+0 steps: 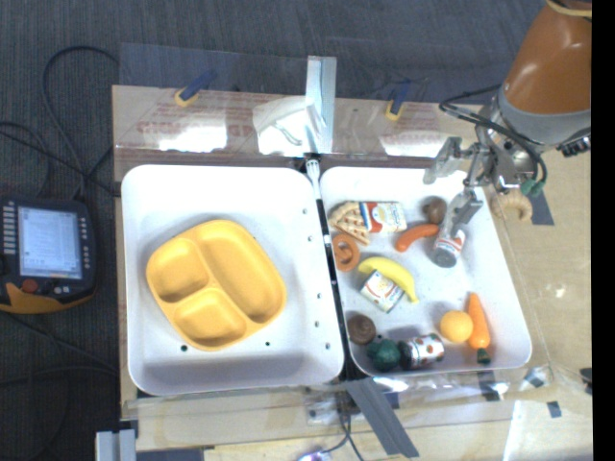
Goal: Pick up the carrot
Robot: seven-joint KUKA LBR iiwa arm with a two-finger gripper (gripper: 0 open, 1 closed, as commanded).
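Two white bins side by side: the left bin (144,353) carries a yellow divided tray (215,282), the right bin (507,286) is crowded with play food. The grey-and-orange arm (548,56) comes in from two o'clock, its gripper (459,221) hanging over the right bin's upper part, just above a small can (447,249). How far the gripper is parted I cannot tell from up here, and nothing can be made out in its grasp. Now the prize: the carrot (479,326) lies at the bin's four o'clock edge, touching the orange (456,327), long axis running roughly twelve to six, green tip at six. From the gripper it sits toward six o'clock. By my reckoning, the tool must travel down the bin and close across that axis.
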